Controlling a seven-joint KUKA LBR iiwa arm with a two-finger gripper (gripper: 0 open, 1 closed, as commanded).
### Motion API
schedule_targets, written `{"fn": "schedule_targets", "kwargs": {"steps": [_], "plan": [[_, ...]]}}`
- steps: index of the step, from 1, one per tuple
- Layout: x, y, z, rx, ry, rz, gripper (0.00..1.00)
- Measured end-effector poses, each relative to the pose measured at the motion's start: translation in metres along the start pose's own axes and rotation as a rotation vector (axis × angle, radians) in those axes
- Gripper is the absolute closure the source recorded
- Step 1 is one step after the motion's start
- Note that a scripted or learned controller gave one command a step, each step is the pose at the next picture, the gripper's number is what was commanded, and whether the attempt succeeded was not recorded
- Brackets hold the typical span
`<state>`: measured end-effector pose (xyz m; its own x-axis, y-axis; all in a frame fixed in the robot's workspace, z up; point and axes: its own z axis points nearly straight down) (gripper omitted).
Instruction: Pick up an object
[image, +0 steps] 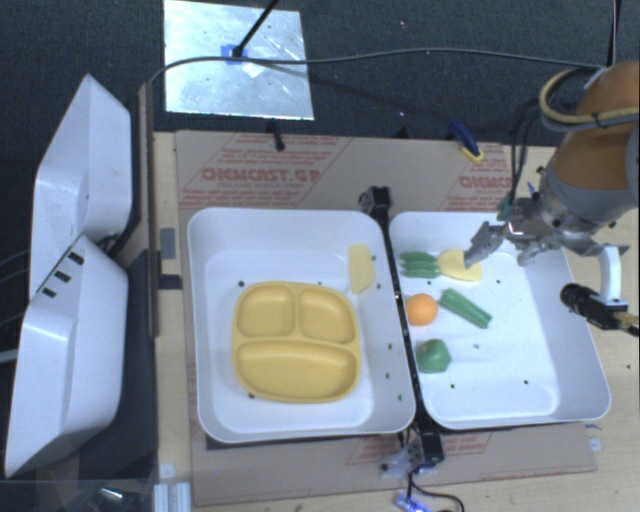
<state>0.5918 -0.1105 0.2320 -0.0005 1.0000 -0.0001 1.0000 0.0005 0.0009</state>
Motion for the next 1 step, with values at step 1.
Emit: {"fn": "schedule_targets", "kwargs": {"steps": [1], "plan": [[0.0509, 0.0151, -0.0590, -0.005, 0.001, -0.005, 0.00]]}}
